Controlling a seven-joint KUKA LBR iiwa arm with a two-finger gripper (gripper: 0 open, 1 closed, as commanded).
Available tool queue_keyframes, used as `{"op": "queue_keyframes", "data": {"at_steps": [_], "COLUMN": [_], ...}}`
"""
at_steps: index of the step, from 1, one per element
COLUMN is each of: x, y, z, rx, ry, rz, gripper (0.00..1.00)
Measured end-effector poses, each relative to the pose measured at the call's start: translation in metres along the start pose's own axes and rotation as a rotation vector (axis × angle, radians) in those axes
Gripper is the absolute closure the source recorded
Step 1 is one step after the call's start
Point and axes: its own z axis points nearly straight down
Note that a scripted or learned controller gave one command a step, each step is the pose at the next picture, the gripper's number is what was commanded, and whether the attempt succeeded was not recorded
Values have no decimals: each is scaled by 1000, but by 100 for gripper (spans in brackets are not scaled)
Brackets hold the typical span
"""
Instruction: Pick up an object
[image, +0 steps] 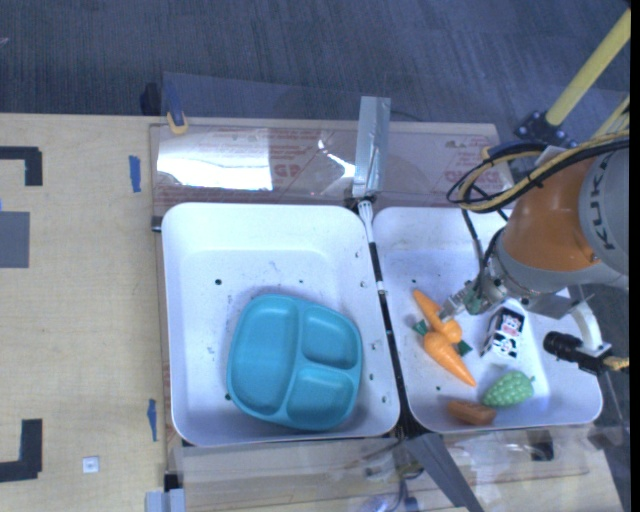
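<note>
A pale wooden tabletop (70, 330) carries 2 shallow white bins side by side. The left bin (200, 250) holds a blue divided plate (295, 362), with bare floor along its far side. In the right bin (420, 240), 2 toy carrots (440, 335) lie near the centre, a green bumpy toy (507, 389) and a brown piece (470, 411) by the near rim. The tool (478, 297) hangs just beside the carrots; its opening cannot be told. The bin's far half is open.

carrots (441, 339) crowding gripper (470, 300), bin's far end open
</note>
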Motion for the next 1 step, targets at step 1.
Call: {"op": "queue_keyframes", "data": {"at_steps": [1], "x": [7], "y": [33], "z": [-85], "rx": [25], "ry": [23], "rz": [39], "gripper": [100]}}
